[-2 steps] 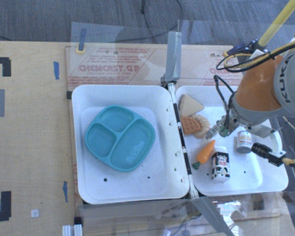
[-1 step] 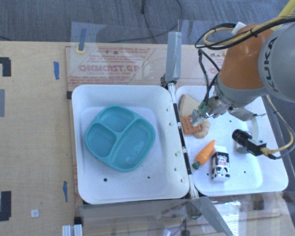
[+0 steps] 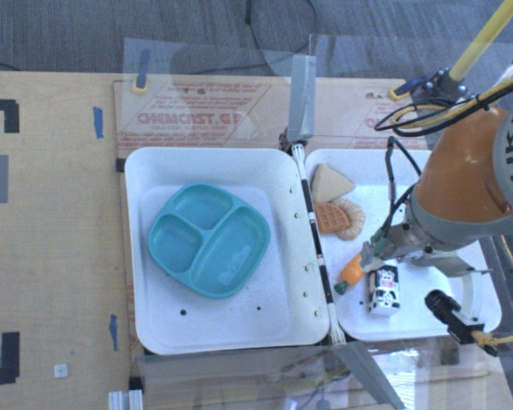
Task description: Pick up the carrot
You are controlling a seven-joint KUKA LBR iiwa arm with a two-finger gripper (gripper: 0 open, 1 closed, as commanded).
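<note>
Your arm's orange-banded wrist looms over the right bin [image 3: 487, 310], gripper [image 3: 378, 254] grip unreadable, carrot [image 3: 351, 272], milk carton [image 3: 383, 288], waffle [image 3: 338, 218] inside, teal plate [image 3: 209, 239] in left bin [image 3: 154, 178].

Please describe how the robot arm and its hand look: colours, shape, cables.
The arm is rounded, with a wide orange band above a grey wrist section. Black and yellow cables loop over its top beside a yellow rod. The hand is small, made of grey metal.
</note>
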